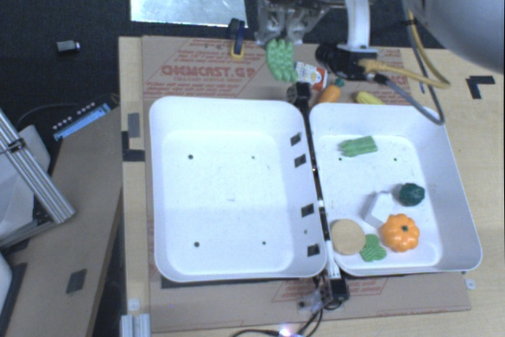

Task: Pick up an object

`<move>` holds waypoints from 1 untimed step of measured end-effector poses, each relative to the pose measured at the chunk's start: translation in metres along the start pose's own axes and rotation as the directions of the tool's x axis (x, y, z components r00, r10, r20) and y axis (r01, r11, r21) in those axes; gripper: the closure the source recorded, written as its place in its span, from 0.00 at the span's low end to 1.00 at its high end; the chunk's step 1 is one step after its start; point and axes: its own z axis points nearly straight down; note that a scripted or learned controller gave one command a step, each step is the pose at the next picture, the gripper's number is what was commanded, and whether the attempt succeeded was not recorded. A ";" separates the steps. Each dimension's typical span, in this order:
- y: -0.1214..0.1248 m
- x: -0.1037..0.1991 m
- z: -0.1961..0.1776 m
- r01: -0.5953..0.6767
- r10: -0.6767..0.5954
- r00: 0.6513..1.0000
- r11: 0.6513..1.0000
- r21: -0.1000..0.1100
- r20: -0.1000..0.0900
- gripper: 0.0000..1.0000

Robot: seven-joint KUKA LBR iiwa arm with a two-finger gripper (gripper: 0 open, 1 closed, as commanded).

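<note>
Gripper (pixel 278 31) pinching green toy (pixel 279 59), lifted above far edge of left bin (pixel 166 170). Toy looks light, soft plastic, bumpy; grip across narrow top, may slip.

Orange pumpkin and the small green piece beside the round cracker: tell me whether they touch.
Touching. The camera view shows the orange pumpkin pressed against the small green piece at its lower left edge, with no white bin floor visible between them.
</note>
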 end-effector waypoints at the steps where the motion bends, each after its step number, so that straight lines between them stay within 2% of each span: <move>1: -0.068 0.010 -0.016 0.001 -0.001 1.000 1.000 0.000 -0.002 1.00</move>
